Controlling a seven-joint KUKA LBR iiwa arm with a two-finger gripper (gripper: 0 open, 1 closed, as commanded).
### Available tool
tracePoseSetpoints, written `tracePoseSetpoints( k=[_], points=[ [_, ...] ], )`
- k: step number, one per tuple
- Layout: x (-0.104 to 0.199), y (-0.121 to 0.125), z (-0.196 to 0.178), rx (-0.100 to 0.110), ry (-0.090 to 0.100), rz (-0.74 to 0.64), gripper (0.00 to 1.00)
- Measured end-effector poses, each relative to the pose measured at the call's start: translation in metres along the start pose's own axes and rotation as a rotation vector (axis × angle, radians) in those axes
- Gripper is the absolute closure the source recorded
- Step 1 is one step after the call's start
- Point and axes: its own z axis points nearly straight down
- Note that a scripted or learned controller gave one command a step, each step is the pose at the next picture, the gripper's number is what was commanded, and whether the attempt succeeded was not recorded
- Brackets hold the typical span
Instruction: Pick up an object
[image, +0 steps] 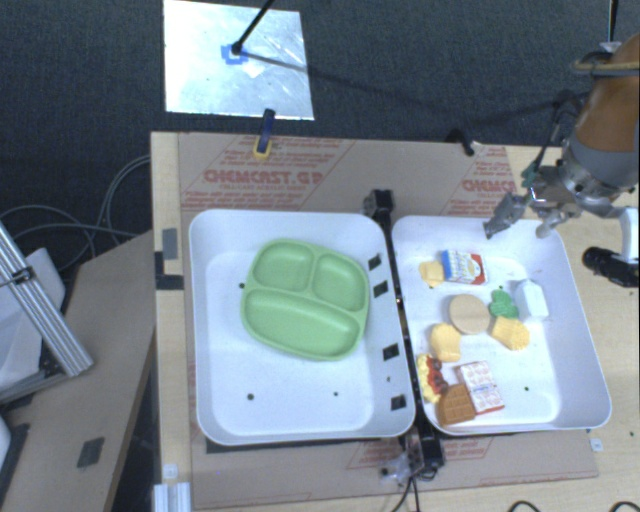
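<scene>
1. The gripper (522, 216) is hanging over the far right corner of the right bin (575, 345), and its two fingers are standing wide apart with nothing between them.
2. The objects for picking are lying in the right bin, below and to the left of the gripper and apart from it.
3. The nearest one, a small packet with red and blue print (462, 266), is lying near the far edge of the bin, with a small yellow piece (431, 272) just beside it on the left.
4. In the middle of this bin a round tan disc (466, 313) is lying beside a green piece (503, 303), a white block (529, 299) and a yellow piece (510, 333).
5. Near the front edge a yellow lump (445, 343), a red and white packet (479, 386) and a brown waffle-like piece (455, 404) are lying close together.
6. The left bin (225, 400) is holding a green divided plate (305, 298), which is lying flat near its middle.
</scene>
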Motion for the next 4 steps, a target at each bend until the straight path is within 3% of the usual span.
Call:
tracePoseSetpoints(
  k=[1,3,4],
  points=[
    [0.0,0.003,-0.008,-0.012,-0.002,-0.002,0.0],
    [-0.002,-0.005,0.077,-0.009,-0.002,-0.001,0.0],
    [-0.006,0.003,0.132,-0.017,-0.001,0.0,0.0]
  ],
)
